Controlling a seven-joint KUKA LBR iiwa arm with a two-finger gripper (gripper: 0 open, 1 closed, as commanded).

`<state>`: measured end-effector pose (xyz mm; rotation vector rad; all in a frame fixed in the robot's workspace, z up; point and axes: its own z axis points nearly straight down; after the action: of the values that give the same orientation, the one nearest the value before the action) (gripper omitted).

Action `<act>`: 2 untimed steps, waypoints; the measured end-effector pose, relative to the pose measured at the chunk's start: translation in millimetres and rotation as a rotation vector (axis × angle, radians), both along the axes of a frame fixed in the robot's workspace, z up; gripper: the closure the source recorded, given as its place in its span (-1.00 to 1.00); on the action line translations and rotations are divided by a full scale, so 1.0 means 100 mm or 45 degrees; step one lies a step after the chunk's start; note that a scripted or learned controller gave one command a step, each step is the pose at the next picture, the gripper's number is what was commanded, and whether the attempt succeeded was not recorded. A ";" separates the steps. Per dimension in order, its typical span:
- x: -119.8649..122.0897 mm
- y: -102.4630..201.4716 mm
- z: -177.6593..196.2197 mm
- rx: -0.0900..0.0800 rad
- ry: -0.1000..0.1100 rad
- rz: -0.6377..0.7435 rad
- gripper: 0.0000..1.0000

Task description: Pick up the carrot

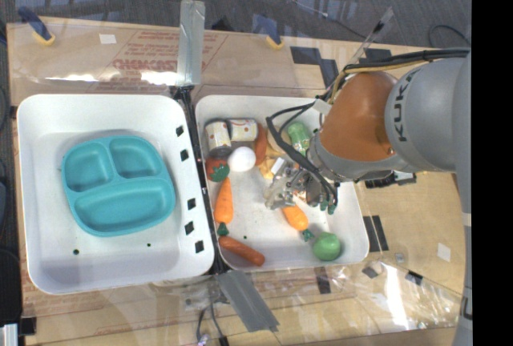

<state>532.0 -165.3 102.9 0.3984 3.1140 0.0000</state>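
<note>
1. We are seeing the grey arm [425, 116], smooth and rounded with a glossy orange band, reaching over the right bin [353, 212] and covering that bin's upper right part.
2. We are taking the right bin as our landmark: a shallow white tub with rounded corners. Touching its left wall is the left bin [36, 176], of the same plastic.
3. In the left bin, well apart from the landmark's contents, a teal plate [120, 184] with three compartments is lying flat.
4. The gripper [290, 191] is hanging low in the middle of the right bin, amid dark cables; we cannot tell how it is set, and nothing is visibly lifted.
5. Two carrots are lying in the right bin. The larger carrot [224, 202], orange and tapered with a green tip at its lower end, is resting near the left wall. A smaller carrot [295, 217] is lying just below the gripper, possibly touching it.
6. A green apple [326, 247] is sitting by the bin's lower right corner, a long red pepper [242, 252] along its lower edge, a white egg [242, 159] and a can [217, 137] toward its upper left.
7. We are judging the pickup as not yet done: the grasp and the lift are both remaining.
</note>
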 end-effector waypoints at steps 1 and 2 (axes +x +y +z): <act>-0.22 0.40 0.83 -0.002 -0.005 0.205 1.00; 0.31 0.38 1.29 0.000 -0.001 -0.339 1.00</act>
<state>563.1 -127.6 231.7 0.8083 3.0325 -0.0007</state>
